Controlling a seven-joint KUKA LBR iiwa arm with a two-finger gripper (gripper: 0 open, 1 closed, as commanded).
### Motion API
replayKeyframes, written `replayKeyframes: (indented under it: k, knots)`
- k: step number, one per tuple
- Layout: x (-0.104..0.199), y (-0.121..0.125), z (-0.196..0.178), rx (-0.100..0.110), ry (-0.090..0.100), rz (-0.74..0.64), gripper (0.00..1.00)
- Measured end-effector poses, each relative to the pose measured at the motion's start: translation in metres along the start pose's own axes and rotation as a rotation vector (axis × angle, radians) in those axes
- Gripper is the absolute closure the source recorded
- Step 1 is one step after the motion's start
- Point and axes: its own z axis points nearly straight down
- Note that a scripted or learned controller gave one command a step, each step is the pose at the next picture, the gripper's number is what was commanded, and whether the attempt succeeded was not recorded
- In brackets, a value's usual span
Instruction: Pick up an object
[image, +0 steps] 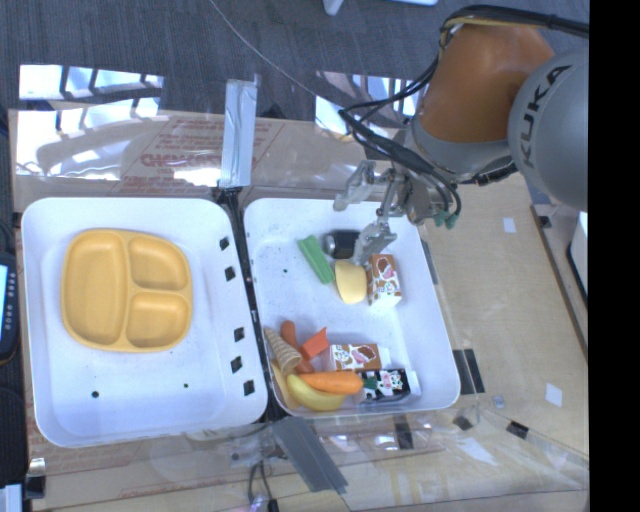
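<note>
**Over the right bin, fingers spread above a cluster of toy food**

In the right bin (440, 330), toward its far end, the gripper (375, 205) hangs just above a small cluster of objects, and its fingers (375, 240) look spread, with nothing between them. Directly beneath lie a yellow rounded piece (350, 283), a small printed carton (384, 279) touching its right side, a green stick-shaped piece (317, 258) to the left, and a dark object (341, 241) at the top, partly hidden by the gripper.

The yellow piece is the likeliest target. It looks like light, hollow plastic: stiff, smooth and rather slippery, with a curved surface that could squirt out of a shallow pinch. A hold across its narrow middle, fingers coming down on either long side, would seem safest. The carton pressed against it leaves little room for a finger on that side, so the grip may nudge both.

At the near end of the same bin sits a second heap: a banana (312, 396), a carrot (330, 381), an ice-cream cone (283, 350) and two more cartons (368, 368). The left bin (40, 330) carries a yellow divided plate (126, 289). Both bins rest on the counter (500, 300).
</note>
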Motion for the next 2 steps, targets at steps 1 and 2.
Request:
replayKeyframes:
  k: [1, 2]
  knots:
    - [0.036, -0.040, 0.172, 0.000, -0.005, 0.056, 0.00]
    - [0.098, -0.039, 0.161, 0.002, -0.053, 0.153, 0.00]
